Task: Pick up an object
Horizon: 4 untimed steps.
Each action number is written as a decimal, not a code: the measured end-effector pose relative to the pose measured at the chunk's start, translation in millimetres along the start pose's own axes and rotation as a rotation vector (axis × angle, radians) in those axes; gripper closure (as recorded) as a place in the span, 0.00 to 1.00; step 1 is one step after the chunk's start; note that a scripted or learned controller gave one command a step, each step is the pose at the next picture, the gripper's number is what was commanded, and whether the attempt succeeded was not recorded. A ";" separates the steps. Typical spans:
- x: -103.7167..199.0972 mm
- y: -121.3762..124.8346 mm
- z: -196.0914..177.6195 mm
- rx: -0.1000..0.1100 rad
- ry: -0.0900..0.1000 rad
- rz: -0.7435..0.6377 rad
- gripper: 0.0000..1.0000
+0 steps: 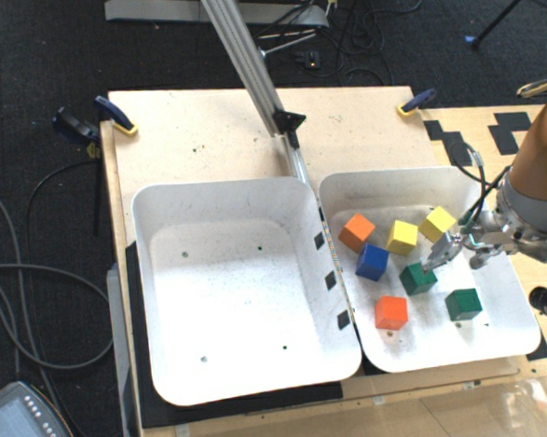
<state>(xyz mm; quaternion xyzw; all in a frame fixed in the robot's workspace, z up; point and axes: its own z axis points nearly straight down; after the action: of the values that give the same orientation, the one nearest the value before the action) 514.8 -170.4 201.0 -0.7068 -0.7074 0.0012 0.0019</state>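
the gripper (pixel 441 253) comes in from the right, low over the right bin (pixel 506 341). its tips are right by a dark green block (pixel 418 277), which sits just below and a bit left of them. i cannot tell how the jaws are set. a yellow block (pixel 437 223) is just above them. the green block looks like the closest one to grab, with a small move down and left.

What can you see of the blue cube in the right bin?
The blue cube looks like a solid, matte painted block, sitting tilted in the left half of the right bin. The orange cube sits right above it, close or touching; the yellow cube lies to its upper right, the dark green cube to its right.
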 end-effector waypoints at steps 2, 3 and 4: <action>-1.2 3.7 61.1 0.002 0.000 0.002 0.00; -1.0 3.8 107.9 -0.003 -0.002 0.002 0.00; -1.1 4.8 95.5 -0.007 -0.002 0.001 1.00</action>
<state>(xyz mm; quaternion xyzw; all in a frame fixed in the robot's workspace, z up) 519.2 -171.3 105.5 -0.7072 -0.7070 -0.0006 -0.0011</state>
